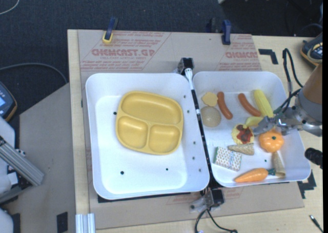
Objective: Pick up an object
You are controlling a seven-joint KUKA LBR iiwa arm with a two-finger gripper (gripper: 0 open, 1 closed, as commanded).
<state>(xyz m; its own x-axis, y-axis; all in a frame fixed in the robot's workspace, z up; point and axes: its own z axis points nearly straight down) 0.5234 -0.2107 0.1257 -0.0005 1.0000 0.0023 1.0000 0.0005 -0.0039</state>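
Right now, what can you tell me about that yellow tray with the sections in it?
The yellow tray is a smooth, plastic-looking plate with rounded corners, divided into three hollows: one wide one across the far side and two smaller ones along the near side. It lies flat, turned slightly askew, in the left white bin, a little toward the far side. Nothing lies in its hollows, and only the bin floor touches it.

— How many bins do I have under me?
— Two white bins: the left bin [102,175] and the right bin [230,78].
— And trays?
— One yellow divided tray [149,122].
— Sausages?
— Two: one sausage [224,104], a second sausage [249,104].
— The rest?
— One corn cob [263,102], one carrot [251,175], one orange pumpkin [271,141], one pizza slice [242,134].
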